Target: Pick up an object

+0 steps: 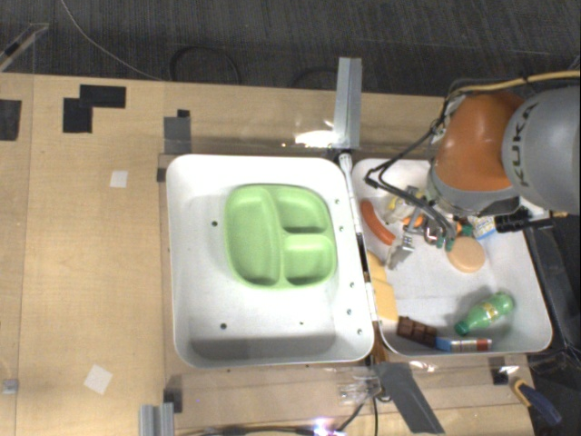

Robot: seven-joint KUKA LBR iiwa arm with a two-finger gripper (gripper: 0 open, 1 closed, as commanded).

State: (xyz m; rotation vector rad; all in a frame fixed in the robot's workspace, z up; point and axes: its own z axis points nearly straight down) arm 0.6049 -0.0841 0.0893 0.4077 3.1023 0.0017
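Note:
My gripper [405, 241] hangs over the upper left part of the right bin [531, 284], below the arm's orange band [477, 143]. It hovers just right of a red-orange oblong item [376, 222] that lies along the bin's left wall. A round tan disc [468, 257] rests to the gripper's right. Toward the front of the bin lie a green bottle [486, 313] on its side, a brown bar [417, 331] and a red and blue pen-like stick [467, 343]. A flat yellow slab [385, 299] leans at the left wall. The arm's wrist hides small items beneath it.
The left bin [195, 271] holds a green divided plate [277, 234]. A metal post [348, 103] stands behind the divider between the bins. Cables [399, 166] loop off the wrist over the right bin's back.

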